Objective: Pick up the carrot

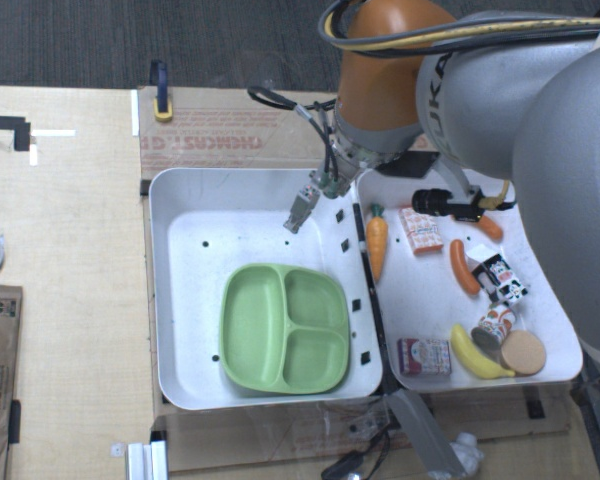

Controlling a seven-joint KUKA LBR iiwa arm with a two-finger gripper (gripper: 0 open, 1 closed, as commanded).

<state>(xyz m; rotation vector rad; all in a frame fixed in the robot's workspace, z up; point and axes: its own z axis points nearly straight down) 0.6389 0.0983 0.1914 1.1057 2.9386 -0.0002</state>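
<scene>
Left bin (180,268): green plate (285,328), three compartments, nothing on it. Gripper (302,211) hangs over the upper right part of this bin, tilted, near the divider; nothing between its fingers, and whether they are spread or closed I cannot tell at this size.

Right bin (540,268): carrot (377,243) lies just inside its left wall, green top pointing up-view, tip toward the near side. Apart from the gripper, on the other side of the divider. Further right: small box (421,230), sausage (463,266), banana (475,355), carton (423,356).

Progress, as I judge it: nothing done yet. Carrot untouched, lying in the bin. Left: cross over the divider, line up along the carrot, descend, grip, lift.
</scene>
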